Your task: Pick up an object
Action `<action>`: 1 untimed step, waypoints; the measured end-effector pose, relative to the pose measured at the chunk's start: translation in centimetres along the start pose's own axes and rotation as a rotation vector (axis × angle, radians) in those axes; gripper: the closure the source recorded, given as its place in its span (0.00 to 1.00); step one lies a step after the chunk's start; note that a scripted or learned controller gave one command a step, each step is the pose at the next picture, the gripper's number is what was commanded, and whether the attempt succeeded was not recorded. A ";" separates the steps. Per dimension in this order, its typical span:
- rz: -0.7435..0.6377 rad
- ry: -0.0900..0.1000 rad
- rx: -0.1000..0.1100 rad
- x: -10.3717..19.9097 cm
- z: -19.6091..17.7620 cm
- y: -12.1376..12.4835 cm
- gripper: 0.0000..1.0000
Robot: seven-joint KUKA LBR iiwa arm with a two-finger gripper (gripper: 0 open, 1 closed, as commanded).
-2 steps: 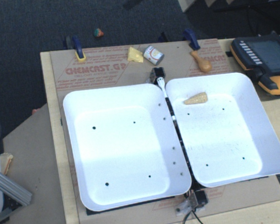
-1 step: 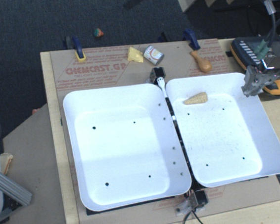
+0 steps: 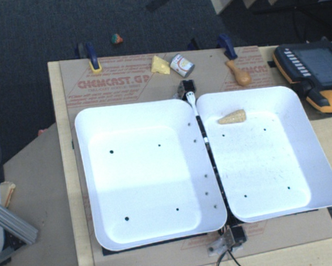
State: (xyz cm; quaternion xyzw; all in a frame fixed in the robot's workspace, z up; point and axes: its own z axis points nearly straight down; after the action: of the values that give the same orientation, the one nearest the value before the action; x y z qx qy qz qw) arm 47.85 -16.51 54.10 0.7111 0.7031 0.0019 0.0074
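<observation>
A small tan cone-shaped object [image 3: 232,117] lies on its side near the back edge of the right white bin [image 3: 310,161]. The left white bin [image 3: 95,184] sits beside it, touching along the middle seam.
On the board behind the bins lie a yellow wedge [image 3: 160,65], a small white-and-grey block [image 3: 182,66] and a brown wooden-handled piece [image 3: 239,73]. Blue clamps [image 3: 92,55] hold the board's back edge. A teach pendant [image 3: 314,71] rests at the right.
</observation>
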 end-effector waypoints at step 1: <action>-0.019 0.011 0.024 8.1 10.2 -0.2 1.00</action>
State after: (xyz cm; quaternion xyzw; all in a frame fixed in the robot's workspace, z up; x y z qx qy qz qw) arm 47.92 -8.49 43.86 0.7045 0.7097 -0.0026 -0.0049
